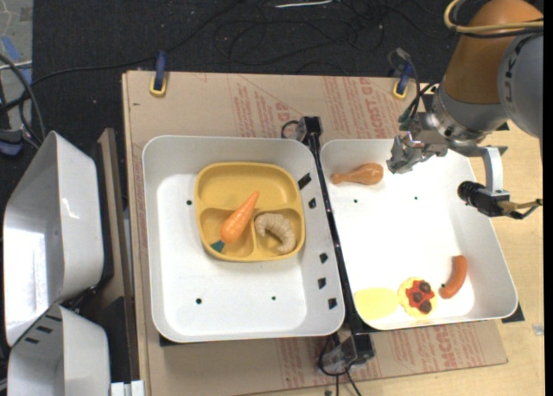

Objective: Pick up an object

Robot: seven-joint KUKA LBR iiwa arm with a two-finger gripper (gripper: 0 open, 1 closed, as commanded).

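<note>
Near the frame's bottom, in the right bin (497, 247): yellow slice (375, 302), pizza toy (418, 295), sausage (453, 277). Left of centre, yellow plate (212, 187) with carrot (239, 217) and shrimp (276, 231). Farther up, drumstick (359, 175) lying free, just left of gripper (403, 159); grip state impossible to tell.

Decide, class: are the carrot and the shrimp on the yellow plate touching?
Apart. The camera view shows a raised divider of the yellow plate between the carrot and the shrimp, which lie in separate compartments.
</note>
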